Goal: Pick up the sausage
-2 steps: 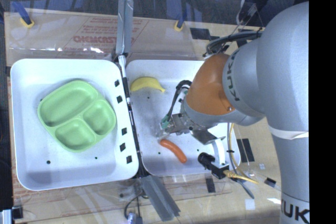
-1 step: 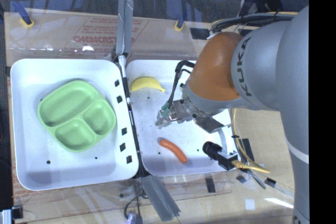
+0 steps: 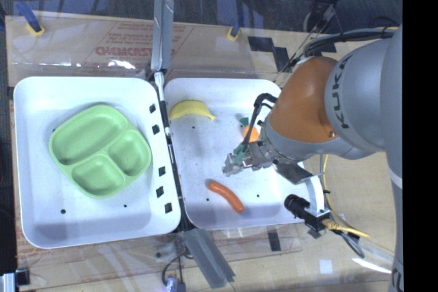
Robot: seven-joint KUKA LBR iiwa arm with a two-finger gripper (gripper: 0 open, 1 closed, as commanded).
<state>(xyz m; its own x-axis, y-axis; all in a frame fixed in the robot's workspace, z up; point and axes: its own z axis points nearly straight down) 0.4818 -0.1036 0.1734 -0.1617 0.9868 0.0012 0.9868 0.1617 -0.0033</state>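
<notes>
Your hand hung over the right bin, the sausage lying loose just below it.

You had the hand point(image 3: 236, 164) above the floor of the right bin point(image 3: 205, 215); I could not tell its state. The sausage point(image 3: 226, 195) lay free on the floor just below and slightly left of it, angled. It looked light, smooth, likely a toy and a bit slippery, so you would best grip it across its middle. Farther off lay a banana point(image 3: 191, 110), and beyond, a green plate point(image 3: 100, 150).
</notes>
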